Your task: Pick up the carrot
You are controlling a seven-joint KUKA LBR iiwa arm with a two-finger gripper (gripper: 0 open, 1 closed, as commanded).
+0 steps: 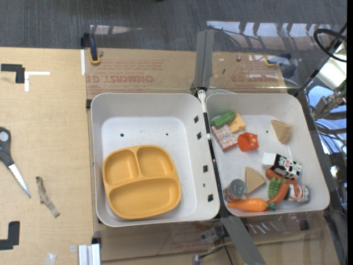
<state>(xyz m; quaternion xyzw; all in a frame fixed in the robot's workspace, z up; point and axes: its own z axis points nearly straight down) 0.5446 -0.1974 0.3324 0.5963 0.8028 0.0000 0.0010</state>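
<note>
The pincer (pixel 332 99) sits at the view's right edge, just beyond the far right corner of the right bin (pixel 306 127). It is partly cut off and tangled among cables, so I cannot tell whether it is wide or narrow. Nothing visible is held in it.

Of the arm, a pale piece (pixel 335 70) shows just behind the pincer, angling in from the right.

One carrot (pixel 248 205), orange with a green top, lies well apart from the pincer, down by the right bin's near wall. Between them lie two tan wedges, one (pixel 281 131) nearer the pincer and one (pixel 253 179) just above the carrot, and one red piece (pixel 248 142).

Farther left, the second of the two white bins (pixel 144 110) holds one yellow plate (pixel 142 181) with three compartments.

Beyond it, one pair of scissors (pixel 6 154) lies on the wooden bench (pixel 44 120). Grey carpet (pixel 138 10) lies behind.
</note>
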